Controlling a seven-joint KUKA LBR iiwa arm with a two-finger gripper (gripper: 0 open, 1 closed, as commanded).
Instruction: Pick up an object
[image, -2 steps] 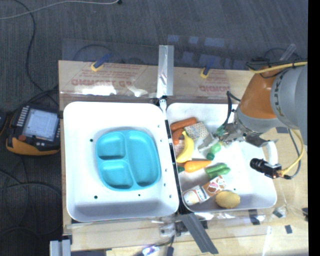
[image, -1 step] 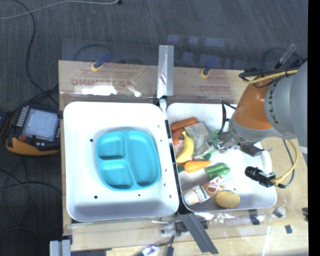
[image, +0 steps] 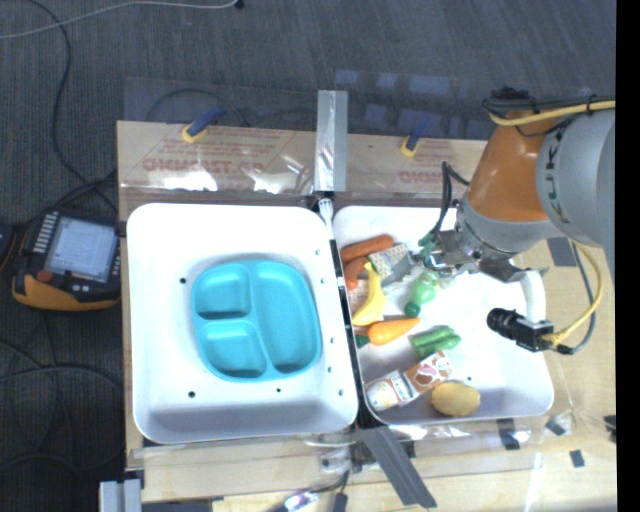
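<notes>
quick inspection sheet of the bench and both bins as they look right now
surface: bench bears two white bins, left bin and right bin, side by side
job's things: right bin holds a carrot, banana, potato, green bottle, green vegetable and small packets
clutter: blue divided tray in left bin
grippers: gripper low over the right bin's far side, near the green bottle; grasp hidden
cables: yellow cable along the arm; black cables on floor
surroundings: handheld pendant on dark carpet left of bench

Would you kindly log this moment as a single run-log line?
arm: over right bin | end effector: low near green bottle | grasp: not confirmed | blue tray: left bin
</notes>
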